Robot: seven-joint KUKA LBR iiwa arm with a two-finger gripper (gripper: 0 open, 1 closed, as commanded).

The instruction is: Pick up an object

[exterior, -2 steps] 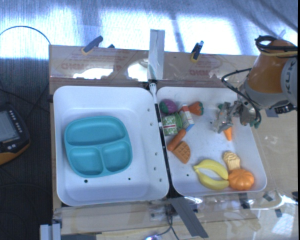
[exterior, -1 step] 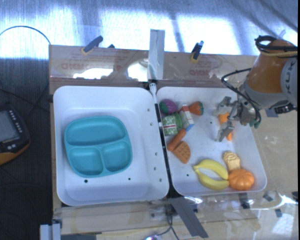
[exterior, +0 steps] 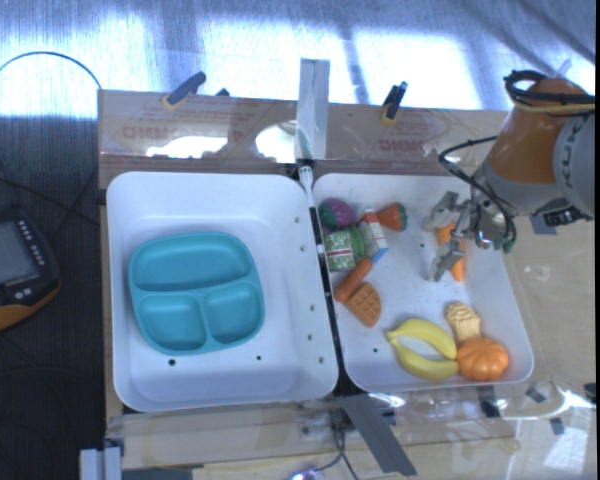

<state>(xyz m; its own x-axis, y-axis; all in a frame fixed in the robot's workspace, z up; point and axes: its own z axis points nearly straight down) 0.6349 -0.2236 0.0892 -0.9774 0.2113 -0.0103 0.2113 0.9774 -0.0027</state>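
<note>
Where bins meet, curved banana (exterior: 423, 347), ridged pumpkin (exterior: 482, 359).

Tray (exterior: 194, 290) in left bin (exterior: 150, 193); banana (exterior: 423, 346) in right bin (exterior: 500, 288).

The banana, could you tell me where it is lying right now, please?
The banana lies in the right bin, near its front edge, just left of the orange pumpkin and below the waffle-like piece.

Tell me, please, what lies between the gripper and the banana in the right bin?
In the camera view, bare white bin floor separates the gripper from the banana; a small tan toy sits just right of that line.
</note>
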